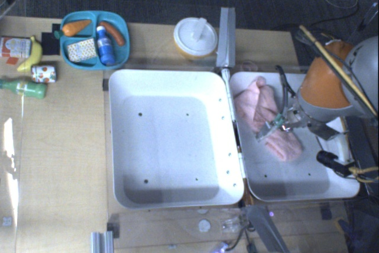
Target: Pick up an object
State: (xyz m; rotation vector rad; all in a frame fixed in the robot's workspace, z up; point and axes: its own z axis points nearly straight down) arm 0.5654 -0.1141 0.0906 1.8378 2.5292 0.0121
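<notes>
A crumpled pink cloth [265,117] lies in the right bin [296,181], stretching from its upper left toward the middle. My gripper [279,123] hangs low over the cloth's right side, reaching in from the right under the grey wrist with the orange band [323,85]. Its tips sit right at the pink fabric, and I cannot make out whether any fabric is between them.
The left bin [172,139] sits beside the right one, with a metal divider [225,38] rising behind where they meet. A white lidded cup [195,37] stands behind the bins. At the far left are a blue compartment tray [95,38] of toy food, a banana and small cans.
</notes>
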